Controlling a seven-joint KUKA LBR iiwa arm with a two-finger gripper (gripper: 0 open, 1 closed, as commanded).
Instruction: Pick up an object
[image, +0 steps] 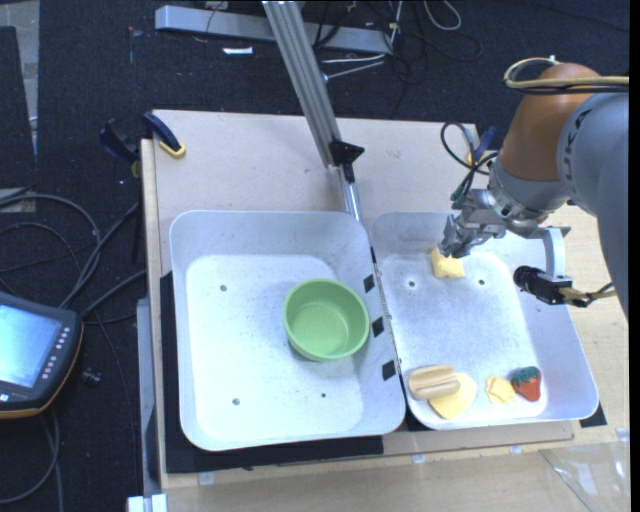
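A pale yellow block (449, 266) lies near the far edge of the right bin (470, 320). My gripper (455, 244) hangs right over it, its tips touching or almost touching the block's top. At that bin's near edge lie a toy hot dog (432, 380), a yellow piece (452, 402), a small yellow chunk (500, 390) and a red strawberry (527, 384). In the left bin (230, 330) a green bowl (325, 319) stands upright on the right-hand side.
A slanted metal pole (310, 85) crosses the bench from the back down to the gap between the bins. Cables and a black fitting (540, 285) hang at the arm's wrist over the right bin's right side. A blue-and-yellow clamp (160, 133) sits at the bench's back left corner.
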